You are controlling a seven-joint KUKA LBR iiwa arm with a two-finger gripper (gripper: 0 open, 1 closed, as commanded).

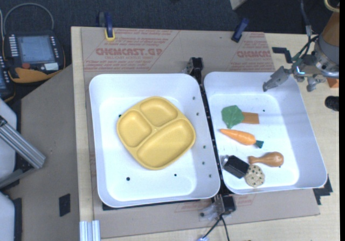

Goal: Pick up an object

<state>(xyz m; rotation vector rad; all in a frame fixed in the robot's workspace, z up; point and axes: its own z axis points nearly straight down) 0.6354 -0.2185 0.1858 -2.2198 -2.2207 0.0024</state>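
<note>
The right bin [302, 121] holds several toy foods. There is a green leaf piece with an orange stub [237, 116], a carrot [238, 136], a brown drumstick [267, 159], a speckled cookie [254, 176] and a small black block [235, 166]. My gripper [294, 80] hangs over the bin's far right corner, above and to the right of the green piece. Its two grey fingers [274, 80] are spread apart, open, with nothing between them.
A yellow divided plate [156, 132] lies in the middle of the left bin [108, 180]. Clamps sit at the seam between the bins, at the back [195, 65] and the front [223, 205]. A teach pendant [33, 54] lies off the bench at far left.
</note>
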